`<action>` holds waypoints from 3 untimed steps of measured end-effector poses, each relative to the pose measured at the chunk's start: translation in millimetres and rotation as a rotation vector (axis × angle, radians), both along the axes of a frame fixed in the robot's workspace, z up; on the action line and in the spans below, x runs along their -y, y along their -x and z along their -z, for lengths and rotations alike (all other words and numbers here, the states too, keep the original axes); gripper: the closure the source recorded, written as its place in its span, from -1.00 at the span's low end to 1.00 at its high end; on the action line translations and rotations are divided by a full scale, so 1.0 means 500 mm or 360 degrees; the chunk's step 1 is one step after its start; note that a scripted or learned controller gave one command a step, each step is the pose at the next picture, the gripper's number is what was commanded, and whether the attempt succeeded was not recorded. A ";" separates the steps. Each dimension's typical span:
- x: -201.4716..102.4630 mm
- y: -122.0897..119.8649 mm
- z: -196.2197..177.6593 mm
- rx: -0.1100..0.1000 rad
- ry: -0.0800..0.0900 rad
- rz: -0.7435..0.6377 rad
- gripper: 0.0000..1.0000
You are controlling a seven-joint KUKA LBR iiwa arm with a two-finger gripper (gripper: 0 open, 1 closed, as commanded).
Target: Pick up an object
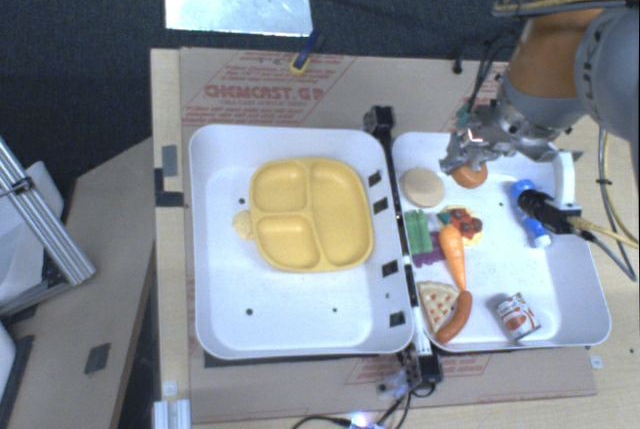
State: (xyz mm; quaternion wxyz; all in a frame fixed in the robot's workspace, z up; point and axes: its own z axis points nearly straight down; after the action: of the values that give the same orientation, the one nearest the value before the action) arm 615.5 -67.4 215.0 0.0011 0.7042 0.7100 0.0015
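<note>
Hovering over a round orange ball (469, 175), the metal claw (463, 157) (grip unreadable), beside a smooth beige disc (423, 187).

Arm enters from the right side of the tabletop, over its far right corner. Orange band sits at the top, with the grey wrist housing directly below it, angled down and to the left. Cables run along the upper arm section. The claw (466, 157) points downward at the end of the wrist, low over the far part of the right-hand area. Finger position cannot be determined from this angle.
</note>
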 end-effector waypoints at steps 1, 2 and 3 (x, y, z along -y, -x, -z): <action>-0.041 -0.011 -0.039 -0.0001 0.0000 0.0003 1.00; -0.032 -0.035 -0.017 -0.0001 0.0003 0.0004 1.00; -0.047 -0.023 -0.030 -0.0004 0.0001 0.0003 1.00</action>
State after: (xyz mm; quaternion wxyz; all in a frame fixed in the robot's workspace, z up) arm 626.8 -44.2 229.9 0.0004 0.7049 0.7093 0.0006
